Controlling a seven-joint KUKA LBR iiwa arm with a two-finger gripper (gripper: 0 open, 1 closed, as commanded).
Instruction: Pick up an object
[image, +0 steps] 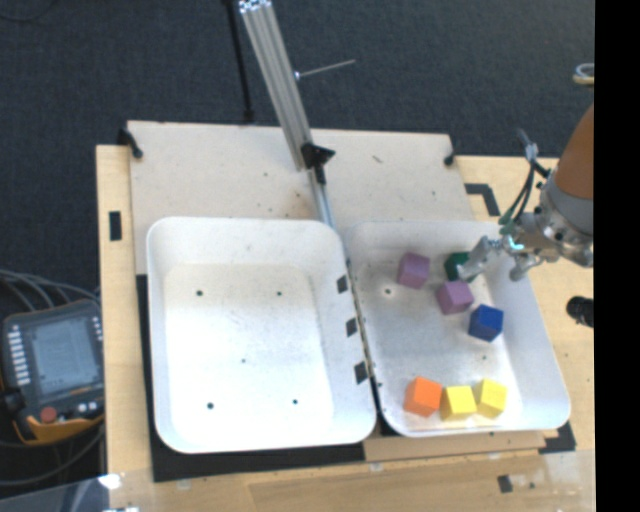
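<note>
Holding 7 blocks: right bin (545, 350), incl. orange block (423, 396).

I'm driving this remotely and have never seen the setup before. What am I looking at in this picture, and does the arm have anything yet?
One camera looks down at a slant on a bench with two shallow white bins. The left bin holds no blocks. The right bin holds two purple blocks, a blue block, an orange block, two yellow blocks and a small dark green object. The robot arm reaches in from the right; its pincer sits right beside the green object. Whether it grips anything is unclear.
</note>
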